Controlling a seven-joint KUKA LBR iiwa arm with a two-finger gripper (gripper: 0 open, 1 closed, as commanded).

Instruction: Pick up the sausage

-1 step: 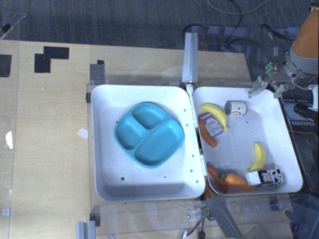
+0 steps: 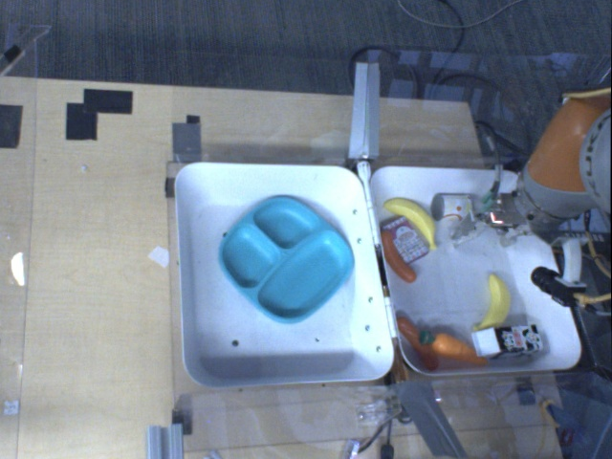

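Reddish sausage (image 2: pixel 400 256) left of jaws (image 2: pixel 457 220)

Both white bins (image 2: pixel 191 285) look like smooth moulded plastic with a soft sheen, and the left bin holds a blue divided plate (image 2: pixel 287 258) of the same glossy plastic look. Beneath the bins, the bench top (image 2: pixel 86 285) shows pale wood grain under a clear, reflective cover. A brushed metal rail (image 2: pixel 364 108) runs back from the seam between the bins. In the right bin, the two bananas (image 2: pixel 413 220) and the carrot (image 2: pixel 457 347) look like shiny toy plastic, while the sausage (image 2: pixel 400 253) carries a printed, paper-like label. Beyond the bins lies dark, matt, ribbed flooring (image 2: pixel 239 27).
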